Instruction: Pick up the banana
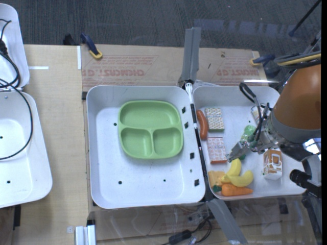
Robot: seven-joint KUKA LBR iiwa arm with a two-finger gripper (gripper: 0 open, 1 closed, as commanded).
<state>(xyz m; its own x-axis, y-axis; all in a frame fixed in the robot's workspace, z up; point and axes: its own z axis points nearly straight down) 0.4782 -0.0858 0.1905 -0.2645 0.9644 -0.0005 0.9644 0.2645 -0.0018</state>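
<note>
Cardboard sheeting covers the bench (153, 65) under the two white bins, with dark carpet beyond it at the top of your view. Your gripper (240, 150) sits low in the right bin (230, 98), just above the banana (239, 173), and its grey fingers look to be slightly apart with nothing between them, though they are small and partly blurred, so treat that as uncertain. You can see the banana lying free on the bin floor near the front edge, its yellow curve just beside the gripper's tip but not gripped.

Touching the banana on its front side you have an orange carrot (236, 190), and to its left a yellow wedge-like piece (216, 177). Just left of the gripper lies a flat patterned card or packet (216, 149), with a second one (214, 119) further back, and a red sausage-shaped item (202, 124) along the bin's left wall. A small green object (249, 132) shows just behind the gripper. To the right of the gripper stands a small white and orange carton (273, 164).

Further out, the arm's orange band (306, 98) fills the right side above the wrist. In the left bin (102, 152) you see a green divided plate (151, 129) with three compartments, lying flat. At the far left a separate white tray (20, 152) carries a black cable (23, 106), and a blue and yellow clamp (91, 46) sits at the back edge of the cardboard.
</note>
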